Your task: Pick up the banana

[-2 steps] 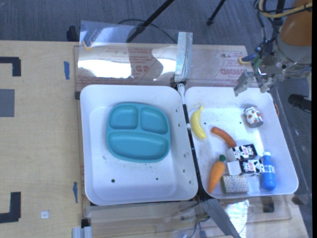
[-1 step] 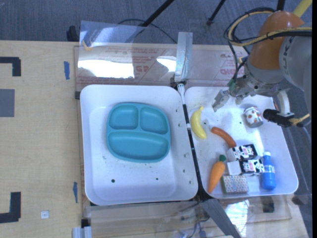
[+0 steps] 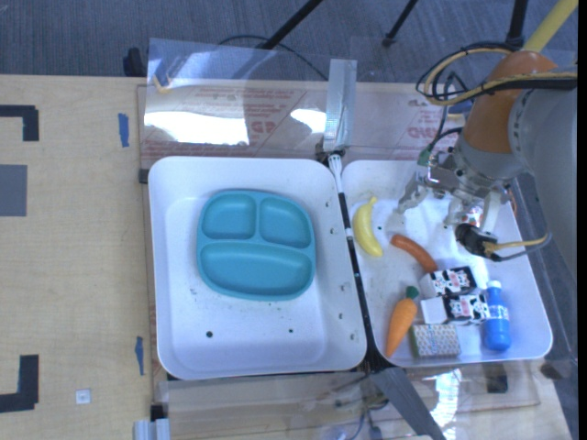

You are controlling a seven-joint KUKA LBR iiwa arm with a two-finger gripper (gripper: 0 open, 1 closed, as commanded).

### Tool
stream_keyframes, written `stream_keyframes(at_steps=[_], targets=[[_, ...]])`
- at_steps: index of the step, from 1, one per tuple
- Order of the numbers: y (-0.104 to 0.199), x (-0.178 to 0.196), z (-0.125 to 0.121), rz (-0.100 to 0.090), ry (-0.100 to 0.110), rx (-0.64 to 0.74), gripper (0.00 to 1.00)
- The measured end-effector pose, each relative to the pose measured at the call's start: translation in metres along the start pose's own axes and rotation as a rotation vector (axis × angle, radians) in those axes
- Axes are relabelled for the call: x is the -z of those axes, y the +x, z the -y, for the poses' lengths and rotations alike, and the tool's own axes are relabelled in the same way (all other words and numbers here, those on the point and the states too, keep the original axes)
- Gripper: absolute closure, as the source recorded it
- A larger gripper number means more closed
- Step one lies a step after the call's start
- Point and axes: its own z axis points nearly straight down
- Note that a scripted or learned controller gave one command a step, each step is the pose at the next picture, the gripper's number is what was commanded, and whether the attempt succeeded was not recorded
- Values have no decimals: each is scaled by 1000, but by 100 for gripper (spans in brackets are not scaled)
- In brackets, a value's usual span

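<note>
Yellow banana (image 3: 368, 228) sits in the right bin (image 3: 537, 287), hard against the left wall by the divider, lying roughly along that wall with the curve bowing toward the bin centre. Probably a plastic toy: light, stiff, smooth skin, likely to slip or roll under a pinch. Best grip in my view is across the thick middle, jaws closing across its width; the tapered ends would squirt out. Wall side is tight, so one finger has little room there. Gripper (image 3: 438, 202) hangs above the upper part of the right bin, well right of the banana, with two fingers (image 3: 410, 196) spread apart and nothing between them. Orange sausage-like piece (image 3: 414, 248) lies just right of the banana, near but apart. Carrot (image 3: 400, 324), black-and-white carton (image 3: 453, 296), blue bottle (image 3: 496, 316) and a speckled block (image 3: 435, 339) crowd the lower half, away from the target. Bin floor is smooth white plastic, low friction, so a nudge would slide the banana along the wall. Left bin (image 3: 174, 273) holds a blue divided tray (image 3: 256, 245). Bench (image 3: 64, 246) is pale wood with black markers; clear panel behind the bins, tripod legs on grey carpet beyond.
</note>
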Motion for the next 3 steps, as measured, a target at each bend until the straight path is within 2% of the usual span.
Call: stream_keyframes(at_steps=[1,2,3], targets=[[3,0,21,7,-4,-331,0],[35,1,-1,22,4,-622,0],[29,0,-1,7,-2,-1017,0]])
